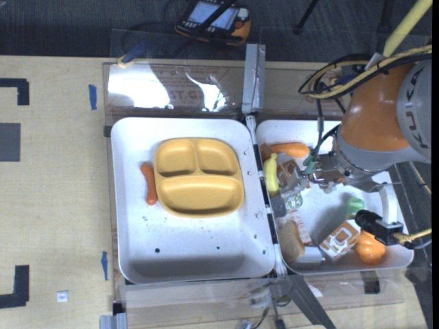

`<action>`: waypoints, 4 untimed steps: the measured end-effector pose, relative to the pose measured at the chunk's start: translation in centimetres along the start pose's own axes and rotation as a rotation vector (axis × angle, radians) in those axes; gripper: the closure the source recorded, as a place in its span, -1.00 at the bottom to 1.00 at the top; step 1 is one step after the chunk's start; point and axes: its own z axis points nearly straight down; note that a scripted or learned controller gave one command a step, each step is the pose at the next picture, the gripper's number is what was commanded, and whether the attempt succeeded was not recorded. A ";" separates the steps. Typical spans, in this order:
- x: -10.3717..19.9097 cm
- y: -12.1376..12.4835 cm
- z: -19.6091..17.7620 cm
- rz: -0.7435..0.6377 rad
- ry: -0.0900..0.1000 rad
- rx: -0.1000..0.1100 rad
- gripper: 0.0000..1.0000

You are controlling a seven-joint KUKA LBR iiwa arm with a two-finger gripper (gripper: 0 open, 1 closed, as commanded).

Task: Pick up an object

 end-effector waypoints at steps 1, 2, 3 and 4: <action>-5.7 1.7 10.6 -0.105 -0.002 -0.004 -1.00; -6.2 6.7 11.1 0.054 -0.002 -0.005 -1.00; -6.4 6.6 10.0 0.055 -0.007 -0.004 1.00; -6.3 6.8 9.9 0.054 -0.005 -0.007 -1.00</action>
